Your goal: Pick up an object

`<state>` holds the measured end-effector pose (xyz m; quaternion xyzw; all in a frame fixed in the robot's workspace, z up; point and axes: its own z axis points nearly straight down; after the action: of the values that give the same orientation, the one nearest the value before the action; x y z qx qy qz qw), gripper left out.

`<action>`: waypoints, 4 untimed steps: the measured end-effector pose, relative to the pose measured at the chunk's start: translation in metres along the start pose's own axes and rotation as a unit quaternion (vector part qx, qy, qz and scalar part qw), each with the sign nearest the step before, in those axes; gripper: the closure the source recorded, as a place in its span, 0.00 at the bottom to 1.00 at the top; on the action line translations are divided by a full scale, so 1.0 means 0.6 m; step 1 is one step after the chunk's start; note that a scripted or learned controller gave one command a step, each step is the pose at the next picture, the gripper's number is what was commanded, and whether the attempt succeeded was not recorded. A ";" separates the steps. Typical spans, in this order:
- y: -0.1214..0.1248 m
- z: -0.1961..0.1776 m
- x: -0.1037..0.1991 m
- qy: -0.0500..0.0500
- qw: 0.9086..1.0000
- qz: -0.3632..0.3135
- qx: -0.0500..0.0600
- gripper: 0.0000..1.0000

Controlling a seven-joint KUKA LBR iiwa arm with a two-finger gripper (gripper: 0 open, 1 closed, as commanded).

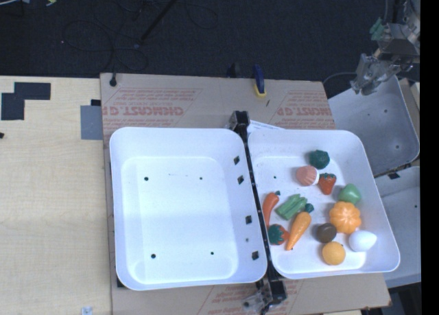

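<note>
The right bin [374, 169] holds several toy foods. Among them are a dark green piece [318, 158], a pink ball [306, 176], a red strawberry [327, 183], a green pepper [350, 193], an orange [344, 217] and a white egg [362, 241]. A carrot [298, 230], a green pod [292, 206], a brown piece [325, 232] and a yellow-orange ball [333, 253] lie nearer the front. My gripper [368, 79] hangs at the upper right, beyond the bin's far right corner and well apart from all the objects.
The left bin [171, 197] sits beside the right one, with a black divider [250, 200] between them. Both rest on a cardboard sheet [178, 104]. A grey metal plate [384, 128] lies right of the bins, under the gripper.
</note>
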<state>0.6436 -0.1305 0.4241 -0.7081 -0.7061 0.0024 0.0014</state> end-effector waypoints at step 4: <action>0.001 -0.188 -0.137 0.000 1.000 -0.002 -0.002 1.00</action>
<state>0.6443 -0.2125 0.5373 -0.7070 -0.7072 0.0011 0.0005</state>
